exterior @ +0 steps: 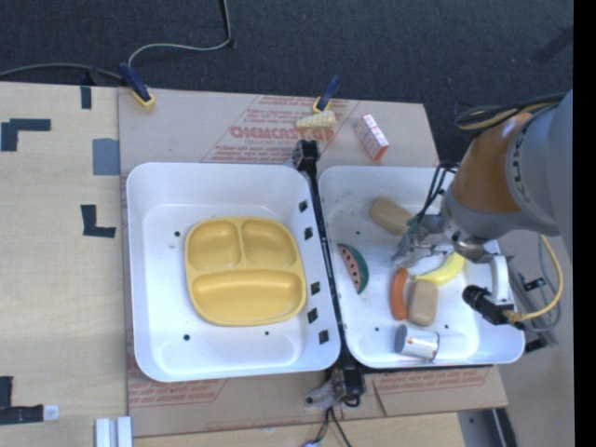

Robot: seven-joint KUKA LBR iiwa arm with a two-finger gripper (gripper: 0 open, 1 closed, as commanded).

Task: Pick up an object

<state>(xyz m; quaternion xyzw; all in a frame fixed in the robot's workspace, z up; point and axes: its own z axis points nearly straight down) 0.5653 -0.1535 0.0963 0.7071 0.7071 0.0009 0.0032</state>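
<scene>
The single camera is looking down at a slant on a counter carrying two shallow white bins side by side. The grey arm with its orange band is reaching in from the right, and its claw is hanging low over the right bin, just above a cluster of toy food. Whether the claw is released or clenched cannot be told from this angle, and nothing is visibly sitting between its tips.

Judging by this pose, the arm is working through the reach-and-grasp step; no object is being lifted yet. The likeliest target seems to be the yellow banana, lying directly beside the claw. The next move would call for settling squarely around one item and closing without nudging its neighbours.

The right bin is holding the banana, an orange sausage touching a tan bread piece, a tan roll farther back, a watermelon slice near the dividing wall, and a small silver can lying on its side at the front.

The left bin is holding a yellow divided plate, sitting flat with its three compartments bare.
</scene>
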